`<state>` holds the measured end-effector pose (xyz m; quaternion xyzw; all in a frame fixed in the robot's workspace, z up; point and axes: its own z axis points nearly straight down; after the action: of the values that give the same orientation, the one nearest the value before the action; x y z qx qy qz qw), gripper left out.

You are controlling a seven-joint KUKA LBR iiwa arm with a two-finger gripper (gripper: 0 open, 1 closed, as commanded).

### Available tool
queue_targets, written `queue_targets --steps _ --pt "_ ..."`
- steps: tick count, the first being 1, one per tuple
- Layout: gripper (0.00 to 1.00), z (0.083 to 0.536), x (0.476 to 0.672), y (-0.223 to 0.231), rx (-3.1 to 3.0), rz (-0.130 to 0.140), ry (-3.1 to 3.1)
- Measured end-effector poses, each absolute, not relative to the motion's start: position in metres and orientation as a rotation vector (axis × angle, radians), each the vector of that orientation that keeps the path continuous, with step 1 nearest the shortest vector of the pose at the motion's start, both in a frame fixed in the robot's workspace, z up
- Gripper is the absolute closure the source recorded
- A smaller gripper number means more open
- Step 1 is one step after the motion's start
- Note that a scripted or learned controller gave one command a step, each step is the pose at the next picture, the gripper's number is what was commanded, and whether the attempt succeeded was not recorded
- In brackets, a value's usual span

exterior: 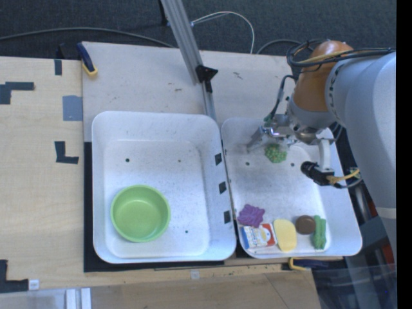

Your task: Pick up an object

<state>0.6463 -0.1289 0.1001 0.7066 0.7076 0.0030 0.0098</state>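
right bin (341, 201) centre lies open; toys (283, 230) crowd its near wall.

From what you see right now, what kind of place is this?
Probably a robotics lab bench set up for grasping trials. Two shallow white bins, the left bin and the right bin, sit side by side, a grey arm reaches in, and small toy items such as a purple toy lie there.

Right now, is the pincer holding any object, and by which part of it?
Cannot be told. The pincer sits just above a small green object in the right bin, but the contact between them is not clear.
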Motion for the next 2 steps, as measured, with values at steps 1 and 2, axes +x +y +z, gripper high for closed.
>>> queue_targets --steps 1,2 --pt "1.0 0.113 0.648 -0.128 2.2 0.015 2.209" --pt "1.0 0.173 0.646 -0.123 2.216 0.004 2.221"
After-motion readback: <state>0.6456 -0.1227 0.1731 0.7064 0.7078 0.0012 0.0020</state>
